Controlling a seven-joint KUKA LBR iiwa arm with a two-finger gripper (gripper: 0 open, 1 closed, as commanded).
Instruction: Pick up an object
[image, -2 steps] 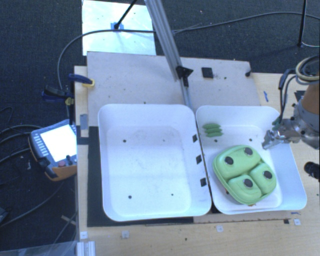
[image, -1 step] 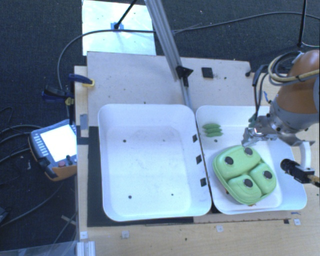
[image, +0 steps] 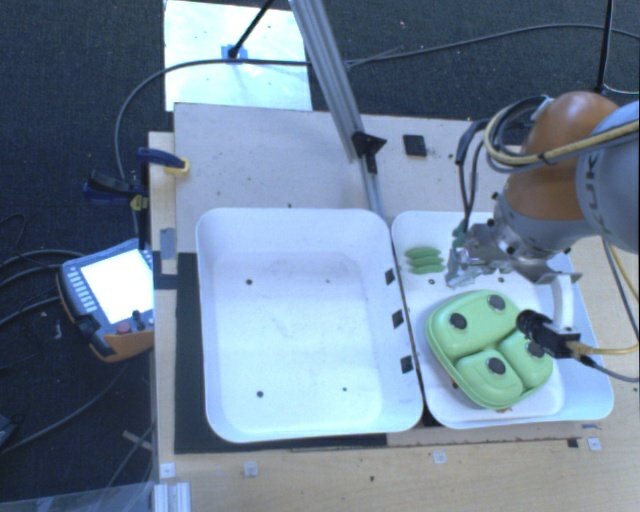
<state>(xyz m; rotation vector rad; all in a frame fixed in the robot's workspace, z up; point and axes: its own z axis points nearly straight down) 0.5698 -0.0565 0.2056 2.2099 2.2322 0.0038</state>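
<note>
In the right-hand shallow white bin (image: 588, 398), the large pale green moulded plastic piece (image: 478, 343) lies towards the near side, three rounded lobes joined together, each with a dark round spot on top. Its near edge sits close to the bin's front rim, and its left edge is just beside the wall shared with the neighbouring bin. A small darker green ribbed piece (image: 423, 260) lies apart from it in the far left corner of the same bin.

The tool (image: 462, 268) hangs over the strip between the two green things, just beside the ribbed piece and near the far edge of the lobed one. I cannot tell whether it is open or closed, and nothing shows gripped in it. The grey arm with its orange band (image: 560, 140) comes in from the right above the bin's far right corner.

The left-hand shallow white bin (image: 290, 300) shows a broad white floor marked with a few dark dots. Small black clips (image: 397, 318) sit along the seam where the two bins meet.

Beyond the bins the pale board worktop (image: 260, 150) carries a small black square (image: 414, 145), and a slanted grey metal pole (image: 335, 90) crosses it. A blue-handled clamp with a yellow tip (image: 160, 160) grips its left edge. On the dark floor to the left lies a grey and orange handheld pendant (image: 108, 298), its screen too bright to read, and no other writing is legible
</note>
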